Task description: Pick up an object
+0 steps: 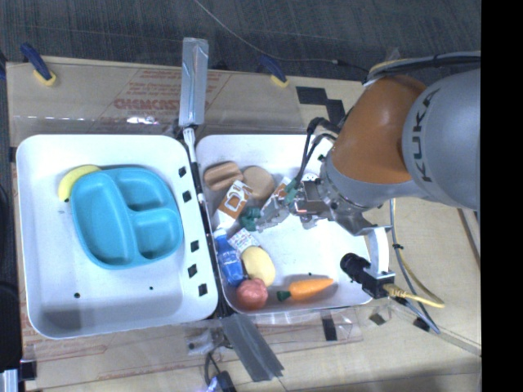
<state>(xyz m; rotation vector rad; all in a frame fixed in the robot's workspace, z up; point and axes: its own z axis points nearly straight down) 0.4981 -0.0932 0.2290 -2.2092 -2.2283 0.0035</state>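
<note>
Seen from above, the gripper is lowered into the right bin, at the end of the grey and orange arm whose bulk covers that bin's right portion and whatever may lie under it. Whether the gripper is spread or closed cannot be told, since its tip merges with the clutter around it. Just beside the tip, on its view-left side, is a small teal object of unclear shape; contact between the two cannot be judged. Slightly farther on the same side sits an orange-and-white packet, its print too small to read. Above the gripper in the view lie two brown bread-like pieces, one partly overlapped by the packet. Below the gripper and to its left are a blue packet against the bin wall, a pale yellow rounded fruit and a red apple; directly below it lies a carrot. Well apart from the gripper, far to its left, the left bin holds a blue divided tray, which hides most of a banana. Both bins rest on the bench.
</note>
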